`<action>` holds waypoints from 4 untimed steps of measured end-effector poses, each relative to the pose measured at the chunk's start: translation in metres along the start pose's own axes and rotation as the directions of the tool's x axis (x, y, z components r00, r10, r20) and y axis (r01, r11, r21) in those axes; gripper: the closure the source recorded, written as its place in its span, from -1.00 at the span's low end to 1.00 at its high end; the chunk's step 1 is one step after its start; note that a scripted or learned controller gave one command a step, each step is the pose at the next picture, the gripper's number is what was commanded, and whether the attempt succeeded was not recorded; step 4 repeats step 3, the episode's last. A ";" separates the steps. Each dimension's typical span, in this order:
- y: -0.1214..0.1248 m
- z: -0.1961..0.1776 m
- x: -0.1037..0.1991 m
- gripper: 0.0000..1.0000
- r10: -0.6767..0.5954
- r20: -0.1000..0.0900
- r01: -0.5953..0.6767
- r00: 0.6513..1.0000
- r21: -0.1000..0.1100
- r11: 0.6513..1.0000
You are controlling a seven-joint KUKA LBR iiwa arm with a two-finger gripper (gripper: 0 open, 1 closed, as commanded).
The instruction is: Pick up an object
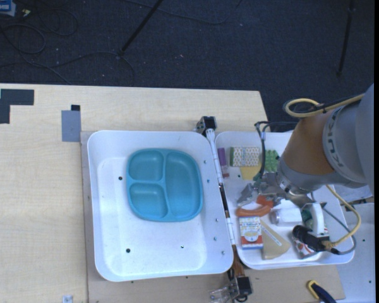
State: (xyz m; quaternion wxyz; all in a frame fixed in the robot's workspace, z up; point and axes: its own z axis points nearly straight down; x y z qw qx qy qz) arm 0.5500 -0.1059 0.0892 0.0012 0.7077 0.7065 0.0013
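End effector [258,191] low in right bin [347,248], above orange-white carton [250,227] amid clutter; grip state cannot tell. Step: reaching. Next: settle on carton, close, lift straight up.

two white bins [101,232], one blue divided plate [163,185], one small carton [251,231]

The pale wooden counter [31,194] bears two white bins: the left bin [107,232] and the right bin [347,232], touching at their inner rims.
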 end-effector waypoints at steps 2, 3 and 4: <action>0.001 0.000 0.003 -1.00 0.001 -0.001 -0.001 1.000 0.006 1.000; 0.003 0.000 0.008 -1.00 0.000 0.001 0.000 1.000 0.003 1.000; 0.003 0.000 0.008 -1.00 0.000 0.001 0.000 1.000 0.003 1.000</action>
